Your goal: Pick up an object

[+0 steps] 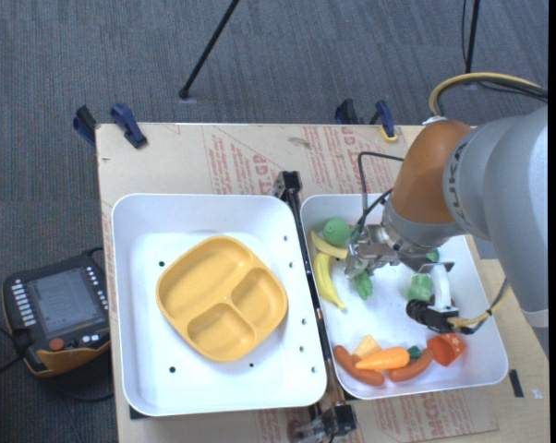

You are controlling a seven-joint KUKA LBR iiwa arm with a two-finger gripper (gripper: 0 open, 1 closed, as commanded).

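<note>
My gripper [359,268] is down in the right bin [489,363], near its left side. It hangs just right of a yellow banana [327,277] and directly above a small green vegetable [363,288], which pokes out beneath it. A round green piece [335,230] lies up and to the left of the gripper. To its right sits a green and white piece [421,289]. An orange carrot [385,359], two brown sausages [350,365], a yellow wedge [366,344] and a red pepper [447,349] lie along the bin's front. The wrist hides the spot where the gripper meets the green vegetable.
The left bin [135,340] holds a yellow divided plate [221,297]. A black bar [302,247] runs between the bins. Blue clamps [127,123] grip the bench's far edge. A teach pendant [58,312] lies on the floor at left. The arm [486,178] covers the right bin's far right corner.
</note>
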